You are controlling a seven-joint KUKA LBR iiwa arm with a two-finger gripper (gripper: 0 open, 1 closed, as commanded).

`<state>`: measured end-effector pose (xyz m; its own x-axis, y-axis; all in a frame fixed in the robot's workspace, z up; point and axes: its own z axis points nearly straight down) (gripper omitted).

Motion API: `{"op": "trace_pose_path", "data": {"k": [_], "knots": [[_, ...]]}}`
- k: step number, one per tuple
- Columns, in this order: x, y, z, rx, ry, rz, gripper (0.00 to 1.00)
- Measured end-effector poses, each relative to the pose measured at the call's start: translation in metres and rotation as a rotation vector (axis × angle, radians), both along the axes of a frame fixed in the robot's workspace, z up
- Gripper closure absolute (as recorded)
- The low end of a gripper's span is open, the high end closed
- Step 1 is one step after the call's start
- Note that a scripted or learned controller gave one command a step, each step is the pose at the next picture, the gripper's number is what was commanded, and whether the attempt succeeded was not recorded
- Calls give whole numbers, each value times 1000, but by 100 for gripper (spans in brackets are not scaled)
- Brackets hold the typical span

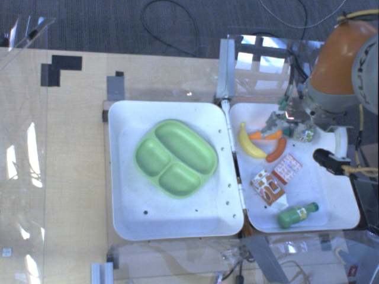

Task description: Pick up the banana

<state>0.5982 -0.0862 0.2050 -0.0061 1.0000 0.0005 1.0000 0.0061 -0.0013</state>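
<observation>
Camera view. Count: two white bins, one green plate, one banana, one carrot, one sausage, two snack packets, one green bottle, one arm.

Left bin (124, 218): holds a single green divided plate (176, 157) with three compartments, lying flat near the bin's centre. Nothing sits in the compartments.

Right bin (337, 212): holds all the small items. Banana (249, 144) lies at about 10 o'clock in this bin, close to the wall shared with the left bin, its curve bulging toward that wall. Orange carrot (265, 135) lies just beside the banana's upper half, at the banana's 2 o'clock, appearing to touch it. Red-orange sausage (276, 149) lies at the banana's 3 o'clock, tilted, near but slightly apart. Red-and-white packet (287, 168) sits near bin centre; brown packet (267, 187) sits just beside it at its 7 o'clock. Green bottle (296, 214) lies on its side at 6 o'clock in the bin, cap pointing right.

Arm (346, 61): comes in from 3 o'clock, orange band over the bin's upper right corner. Gripper (277, 120) hangs at 12 o'clock over the right bin, just above the carrot's end, at the banana's 1 o'clock. Cannot tell how its jaws stand; nothing visibly between them. Banana rests on the bin floor.

Surface: pale wooden bench (65, 152) with black markers at 10 o'clock, clear panels around the edges. Dark carpet (118, 10) beyond at 12 o'clock, with a looped black cable (172, 22).
</observation>
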Motion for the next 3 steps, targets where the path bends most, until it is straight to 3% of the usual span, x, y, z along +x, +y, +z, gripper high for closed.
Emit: {"op": "trace_pose_path", "data": {"k": [1,2,3], "knots": [[1,-2,-102,-4,-20,-59,0],[59,-10,-110,-6,-18,-22,0],[63,-26,-114,-4,38,370,0]]}}
